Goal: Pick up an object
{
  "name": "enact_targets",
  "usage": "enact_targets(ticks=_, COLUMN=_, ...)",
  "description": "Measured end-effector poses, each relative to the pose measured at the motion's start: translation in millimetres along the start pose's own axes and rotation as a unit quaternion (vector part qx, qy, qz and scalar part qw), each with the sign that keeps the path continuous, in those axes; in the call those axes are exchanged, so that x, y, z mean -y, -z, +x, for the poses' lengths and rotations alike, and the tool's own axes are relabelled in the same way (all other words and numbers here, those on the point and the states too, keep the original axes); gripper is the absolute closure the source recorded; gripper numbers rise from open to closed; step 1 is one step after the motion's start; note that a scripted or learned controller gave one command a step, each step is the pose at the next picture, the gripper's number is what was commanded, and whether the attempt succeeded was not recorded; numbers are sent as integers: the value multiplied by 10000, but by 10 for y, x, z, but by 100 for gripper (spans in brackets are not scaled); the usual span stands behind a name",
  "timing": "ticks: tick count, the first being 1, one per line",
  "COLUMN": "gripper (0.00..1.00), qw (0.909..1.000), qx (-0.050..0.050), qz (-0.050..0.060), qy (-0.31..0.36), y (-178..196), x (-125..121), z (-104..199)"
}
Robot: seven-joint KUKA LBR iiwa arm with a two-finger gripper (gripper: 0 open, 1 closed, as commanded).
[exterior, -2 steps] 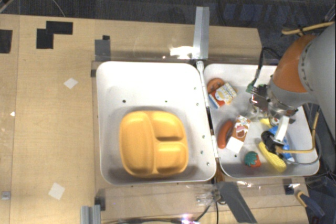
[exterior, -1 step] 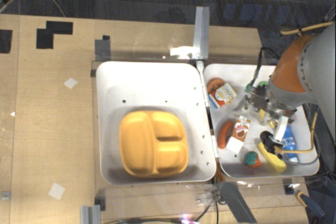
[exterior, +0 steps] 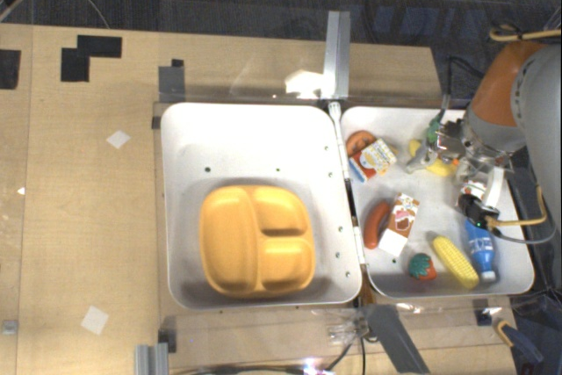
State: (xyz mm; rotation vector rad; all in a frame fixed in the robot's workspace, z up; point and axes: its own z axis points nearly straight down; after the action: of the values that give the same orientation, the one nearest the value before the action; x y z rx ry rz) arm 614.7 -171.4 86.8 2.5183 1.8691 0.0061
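Two shallow white bins sit side by side on the wooden bench. The left bin (exterior: 184, 136) holds one thing: a yellow divided tray (exterior: 256, 238) with three compartments, lying toward the near side.

The right bin (exterior: 386, 281) holds the loose items. Near its far left corner lies one small packet (exterior: 372, 157) with a red and white label, partly over a round reddish piece. Nearer the front is one red sausage (exterior: 377, 224), lying lengthwise, just beside one small carton (exterior: 402, 216) printed in red and white. At the front sit one round toy in green and red (exterior: 422, 267), one yellow corn cob (exterior: 456, 261) lying at a slant, and one blue bottle (exterior: 480, 248) beside the corn.

The gripper (exterior: 436, 155) hangs over the bin's far right part, above a small yellow and green piece (exterior: 420, 147). Whether its fingers are open or closed cannot be told.
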Motion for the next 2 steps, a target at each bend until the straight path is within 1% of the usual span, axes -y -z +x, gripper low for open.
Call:
enact_targets(ticks=1, gripper=0, qw=9999, qx=-8, qz=3, qy=-103, y=1, x=-94, z=297)
enact_targets(ticks=2, gripper=0, qw=9969, qx=-1, qz=23, qy=-783, y=-5, x=-222, z=520)
